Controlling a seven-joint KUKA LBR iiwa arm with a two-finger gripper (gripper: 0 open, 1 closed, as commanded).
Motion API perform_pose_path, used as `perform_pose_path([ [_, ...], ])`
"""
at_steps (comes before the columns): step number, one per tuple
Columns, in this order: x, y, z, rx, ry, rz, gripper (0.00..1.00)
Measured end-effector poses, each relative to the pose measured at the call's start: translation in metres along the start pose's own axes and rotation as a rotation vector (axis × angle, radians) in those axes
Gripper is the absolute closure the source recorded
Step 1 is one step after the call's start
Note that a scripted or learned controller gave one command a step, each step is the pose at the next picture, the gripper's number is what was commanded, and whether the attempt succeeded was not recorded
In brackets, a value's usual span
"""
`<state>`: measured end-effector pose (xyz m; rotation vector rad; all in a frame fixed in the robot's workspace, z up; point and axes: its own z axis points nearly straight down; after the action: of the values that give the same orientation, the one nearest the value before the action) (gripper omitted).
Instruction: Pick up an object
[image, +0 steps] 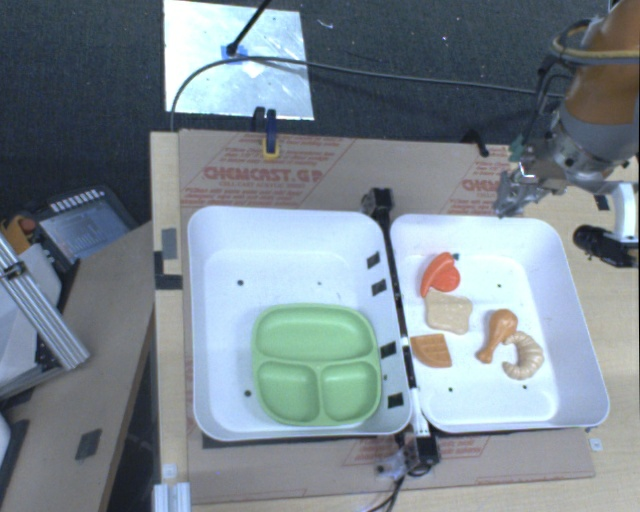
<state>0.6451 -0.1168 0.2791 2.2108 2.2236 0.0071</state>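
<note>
You've got the pincer (508, 196) hovering over the right bin's (570, 290) back rim, finger state unreadable, while the red-orange toy (438, 272), bread piece (448, 313) and drumstick (497, 333) lie inside it.

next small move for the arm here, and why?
Probably bring the gripper in over the right bin toward the orange-red toy, then descend. The gripper sits above the bin's far rim, away from the toy foods, which all lie mid-bin; that toy is nearest.
</note>
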Motion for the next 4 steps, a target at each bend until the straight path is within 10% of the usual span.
perform_pose_path([
  [1, 0.0, 0.001, -0.023, 0.003, 0.001, 0.0, 1.0],
  [4, 0.16, -0.029, 0.013, 0.008, 0.003, -0.003, 1.0],
])
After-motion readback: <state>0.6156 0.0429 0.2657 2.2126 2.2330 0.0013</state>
